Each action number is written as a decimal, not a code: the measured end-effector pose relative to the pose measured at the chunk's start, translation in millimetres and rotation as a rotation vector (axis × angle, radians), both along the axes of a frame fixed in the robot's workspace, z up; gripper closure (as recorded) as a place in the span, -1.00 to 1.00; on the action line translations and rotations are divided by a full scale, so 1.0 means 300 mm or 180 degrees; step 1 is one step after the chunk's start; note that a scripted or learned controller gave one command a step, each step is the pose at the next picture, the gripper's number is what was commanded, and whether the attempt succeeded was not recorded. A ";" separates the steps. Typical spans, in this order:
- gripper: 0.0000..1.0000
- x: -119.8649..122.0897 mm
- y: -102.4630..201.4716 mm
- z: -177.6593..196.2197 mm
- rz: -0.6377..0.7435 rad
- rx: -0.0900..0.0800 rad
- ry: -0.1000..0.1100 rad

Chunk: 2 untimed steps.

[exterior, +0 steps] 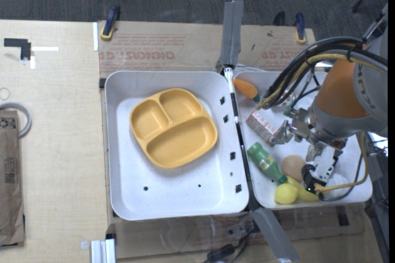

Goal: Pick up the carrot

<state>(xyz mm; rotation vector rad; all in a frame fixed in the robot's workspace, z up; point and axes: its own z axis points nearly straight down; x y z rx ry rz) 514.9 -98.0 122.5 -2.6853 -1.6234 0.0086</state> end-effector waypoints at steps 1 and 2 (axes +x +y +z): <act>-1.00 0.240 0.004 0.108 -0.1335 -0.0016 -0.0002; 1.00 0.239 0.003 0.129 -0.1322 -0.0028 0.0019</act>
